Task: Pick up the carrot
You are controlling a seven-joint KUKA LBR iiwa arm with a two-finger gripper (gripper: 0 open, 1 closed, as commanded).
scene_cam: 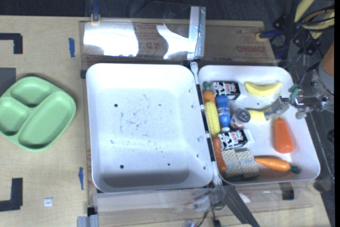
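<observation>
Gripper point(277, 107), its state impossible to tell, hangs above the right bin point(311, 138), apart from the carrot point(272, 164).

bins point(143, 74): 2 counted | carrots point(272, 164): 1 | bananas point(262, 88): 2 | corn cobs point(212, 117): 1 | cow-print cartons point(226, 87): 2 | green divided plates point(35, 112): 1

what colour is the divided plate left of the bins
Light green; the divided plate shows in the camera view.
</observation>
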